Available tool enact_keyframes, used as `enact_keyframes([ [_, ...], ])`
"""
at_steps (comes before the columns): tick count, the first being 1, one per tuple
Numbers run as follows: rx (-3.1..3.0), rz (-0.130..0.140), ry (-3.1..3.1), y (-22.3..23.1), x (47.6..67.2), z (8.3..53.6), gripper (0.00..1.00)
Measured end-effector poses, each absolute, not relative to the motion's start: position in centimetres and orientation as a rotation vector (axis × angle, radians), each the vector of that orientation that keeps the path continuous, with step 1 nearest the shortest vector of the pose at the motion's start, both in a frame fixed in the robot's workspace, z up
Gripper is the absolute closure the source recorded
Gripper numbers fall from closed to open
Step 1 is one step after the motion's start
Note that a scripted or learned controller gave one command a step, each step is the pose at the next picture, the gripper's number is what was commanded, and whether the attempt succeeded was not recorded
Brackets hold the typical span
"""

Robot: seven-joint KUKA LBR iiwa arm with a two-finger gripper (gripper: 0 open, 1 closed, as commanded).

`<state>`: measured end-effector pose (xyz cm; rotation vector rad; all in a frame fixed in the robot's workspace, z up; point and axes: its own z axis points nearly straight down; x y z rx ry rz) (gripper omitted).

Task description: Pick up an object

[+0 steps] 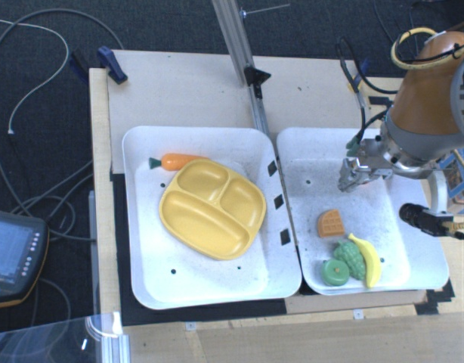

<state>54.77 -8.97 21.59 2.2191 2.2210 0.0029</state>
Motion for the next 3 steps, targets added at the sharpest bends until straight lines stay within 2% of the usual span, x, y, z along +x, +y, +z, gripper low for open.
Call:
enact_keyframes([
  [1, 2.214, 0.005, 2.229, -4.0, 56.0, 22.6, 1.0],
  [3, 2.214, 0.004, 2.232, 8.1, 56.8, 21.6, 1.0],
])
